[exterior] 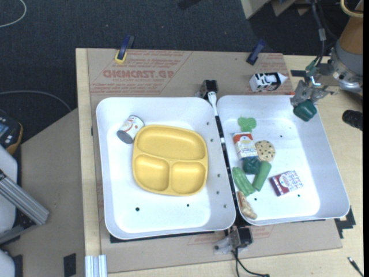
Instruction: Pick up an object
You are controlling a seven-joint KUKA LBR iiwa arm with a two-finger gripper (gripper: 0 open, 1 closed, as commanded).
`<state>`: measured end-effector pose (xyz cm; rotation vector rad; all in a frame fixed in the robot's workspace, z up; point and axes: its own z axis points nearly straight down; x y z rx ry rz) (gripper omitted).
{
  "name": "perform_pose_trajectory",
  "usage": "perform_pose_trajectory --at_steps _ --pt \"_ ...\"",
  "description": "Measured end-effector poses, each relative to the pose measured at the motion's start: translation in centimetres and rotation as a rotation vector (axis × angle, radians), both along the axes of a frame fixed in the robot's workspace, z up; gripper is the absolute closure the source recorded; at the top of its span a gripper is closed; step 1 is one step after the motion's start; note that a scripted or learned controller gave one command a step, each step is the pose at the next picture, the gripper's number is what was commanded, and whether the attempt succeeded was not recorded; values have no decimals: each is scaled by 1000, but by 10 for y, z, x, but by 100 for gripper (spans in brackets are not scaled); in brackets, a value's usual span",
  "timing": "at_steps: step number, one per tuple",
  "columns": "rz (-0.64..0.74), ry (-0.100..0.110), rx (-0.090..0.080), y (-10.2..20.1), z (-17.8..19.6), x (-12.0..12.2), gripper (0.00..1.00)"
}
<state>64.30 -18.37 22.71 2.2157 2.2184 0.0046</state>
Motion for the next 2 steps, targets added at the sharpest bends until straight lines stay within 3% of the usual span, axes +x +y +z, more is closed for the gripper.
perform_pose_trajectory --at_steps 2 --pt "4 9 5 103 5 -23 100"
